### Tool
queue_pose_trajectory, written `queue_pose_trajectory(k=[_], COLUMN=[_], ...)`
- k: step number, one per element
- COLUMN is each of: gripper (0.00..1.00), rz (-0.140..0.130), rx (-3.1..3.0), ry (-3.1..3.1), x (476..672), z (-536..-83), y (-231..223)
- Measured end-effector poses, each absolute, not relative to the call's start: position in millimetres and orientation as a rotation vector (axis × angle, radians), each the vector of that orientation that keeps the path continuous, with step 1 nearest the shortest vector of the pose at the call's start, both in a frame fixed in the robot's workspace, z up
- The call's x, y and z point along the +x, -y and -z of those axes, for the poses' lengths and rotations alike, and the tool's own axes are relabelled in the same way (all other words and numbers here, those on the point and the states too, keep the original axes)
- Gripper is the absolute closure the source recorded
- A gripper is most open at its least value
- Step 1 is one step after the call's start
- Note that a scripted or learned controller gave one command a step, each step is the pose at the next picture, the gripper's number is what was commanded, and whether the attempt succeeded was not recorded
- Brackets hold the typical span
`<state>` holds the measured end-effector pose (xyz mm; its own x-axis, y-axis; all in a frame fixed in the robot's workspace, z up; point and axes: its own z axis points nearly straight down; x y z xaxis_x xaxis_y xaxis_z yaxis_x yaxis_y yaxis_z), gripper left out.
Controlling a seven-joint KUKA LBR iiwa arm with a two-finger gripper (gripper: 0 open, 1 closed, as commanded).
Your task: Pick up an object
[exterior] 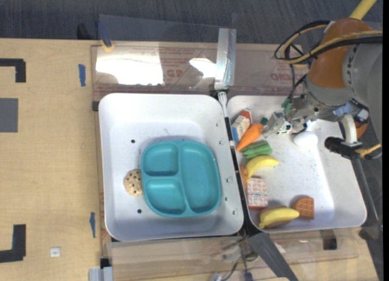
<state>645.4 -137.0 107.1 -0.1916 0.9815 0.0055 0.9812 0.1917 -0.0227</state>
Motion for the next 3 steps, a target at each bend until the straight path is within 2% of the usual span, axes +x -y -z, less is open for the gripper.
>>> queue_pose_trajectory(k=[1, 2, 3], gripper=[0.00, 0.00, 0.00], rz=[0.008, 0.001, 0.012], rx=[-1.978, -1.525, -1.906], ry=[2.456, 2.748, 2.472], x=[657.9, 667.2, 669.3], z=[-181, -142, -91], y=[151, 152, 200])
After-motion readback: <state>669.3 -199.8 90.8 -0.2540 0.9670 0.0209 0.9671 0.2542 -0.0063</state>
